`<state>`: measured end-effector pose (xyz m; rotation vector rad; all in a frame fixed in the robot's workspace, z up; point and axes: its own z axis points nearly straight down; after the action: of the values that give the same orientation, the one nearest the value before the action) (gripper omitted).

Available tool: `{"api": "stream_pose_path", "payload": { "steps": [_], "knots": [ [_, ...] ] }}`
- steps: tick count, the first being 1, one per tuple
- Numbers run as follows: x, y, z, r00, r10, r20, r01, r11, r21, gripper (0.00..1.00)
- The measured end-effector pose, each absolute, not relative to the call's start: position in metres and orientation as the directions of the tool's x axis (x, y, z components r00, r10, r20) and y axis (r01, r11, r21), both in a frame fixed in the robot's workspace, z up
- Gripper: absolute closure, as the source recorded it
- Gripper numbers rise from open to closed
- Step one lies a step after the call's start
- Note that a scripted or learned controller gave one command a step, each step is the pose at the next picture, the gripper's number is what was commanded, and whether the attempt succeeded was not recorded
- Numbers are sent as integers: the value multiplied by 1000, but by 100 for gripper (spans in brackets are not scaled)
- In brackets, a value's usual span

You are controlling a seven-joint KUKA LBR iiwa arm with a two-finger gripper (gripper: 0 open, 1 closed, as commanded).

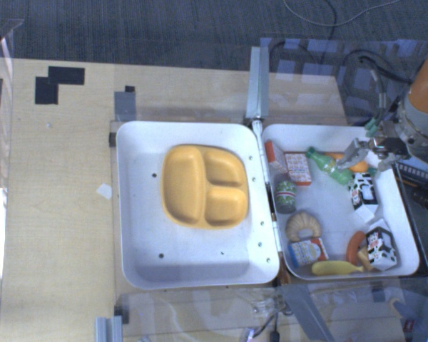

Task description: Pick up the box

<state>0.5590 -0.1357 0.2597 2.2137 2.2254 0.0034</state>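
The box [297, 168] is small, red and white, and lies flat in the upper left part of the right bin [408, 219]. My gripper [369, 152] hovers over that bin's upper right, some way to the right of the box. Its fingers are spread open and nothing sits between them. Between the gripper and the box lies a green bottle [328, 164], and an orange item [359, 167] is just under the fingertips.
The right bin also holds two cow-print cartons [362, 191] [380, 248], a red tube [270, 152], a green can [285, 195], a bagel [303, 225], a small cup [307, 250], a banana [337, 267] and a sausage [354, 244]. A yellow divided plate [203, 185] lies in the left bin [139, 255].
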Motion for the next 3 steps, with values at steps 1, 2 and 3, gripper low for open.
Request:
{"api": "stream_pose_path", "payload": {
  "steps": [1, 2, 3],
  "knots": [
    [597, -100, 98, -40, 999, -1, 999, 40, 6, 0],
    [617, -172, 176, 164, 986, -1, 986, -164, 7, 0],
    [635, -110, 118, 159, 987, 1, 987, -159, 3, 0]
  ]
}}
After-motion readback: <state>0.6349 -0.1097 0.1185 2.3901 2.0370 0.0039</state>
